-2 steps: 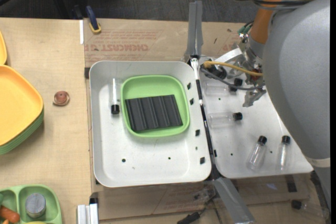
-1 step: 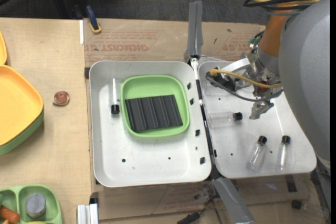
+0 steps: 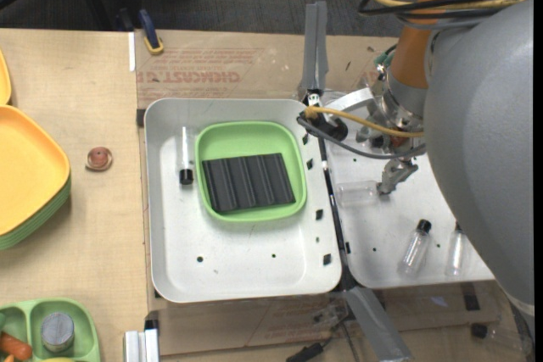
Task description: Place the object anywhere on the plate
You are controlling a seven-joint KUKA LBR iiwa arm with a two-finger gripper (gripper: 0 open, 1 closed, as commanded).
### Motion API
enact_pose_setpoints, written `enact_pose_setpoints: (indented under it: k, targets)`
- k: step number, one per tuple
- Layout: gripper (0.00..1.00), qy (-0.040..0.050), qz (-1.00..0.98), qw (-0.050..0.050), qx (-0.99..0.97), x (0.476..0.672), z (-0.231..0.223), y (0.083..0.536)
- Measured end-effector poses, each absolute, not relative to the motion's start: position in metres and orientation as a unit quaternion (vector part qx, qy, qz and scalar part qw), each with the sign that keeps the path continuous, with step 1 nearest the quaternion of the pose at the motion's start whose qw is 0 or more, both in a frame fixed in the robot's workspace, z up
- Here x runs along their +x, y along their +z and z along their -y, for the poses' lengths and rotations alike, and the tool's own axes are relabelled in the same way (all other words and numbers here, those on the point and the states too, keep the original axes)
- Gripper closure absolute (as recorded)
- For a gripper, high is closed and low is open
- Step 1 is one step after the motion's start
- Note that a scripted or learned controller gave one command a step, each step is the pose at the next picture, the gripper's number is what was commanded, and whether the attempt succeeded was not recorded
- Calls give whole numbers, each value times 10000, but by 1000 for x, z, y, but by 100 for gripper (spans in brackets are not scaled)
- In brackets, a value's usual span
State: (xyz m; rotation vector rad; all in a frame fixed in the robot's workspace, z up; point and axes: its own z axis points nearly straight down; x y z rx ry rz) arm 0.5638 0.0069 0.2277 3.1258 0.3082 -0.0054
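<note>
Faintly, mirrored red lettering (image 3: 204, 76), cardboard (image 3: 212, 64)

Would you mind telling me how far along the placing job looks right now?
Done: a dark ribbed rectangular pad already lies on the square green plate in the left white bin. In hand: the gripper hangs over the right white bin, with nothing visibly held. Left: a clear plastic vial with a black cap lies in that bin, and a white marker pen lies beside the plate.
</note>
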Motion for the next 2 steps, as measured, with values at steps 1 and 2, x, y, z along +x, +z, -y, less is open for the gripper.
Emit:
enact_pose_setpoints:
  k: [1, 2]
  targets:
    - [0, -21, -976, 3, 9952, 550, -41, 208]
    - [0, -30, -980, 5, 9952, 522, -33, 210]
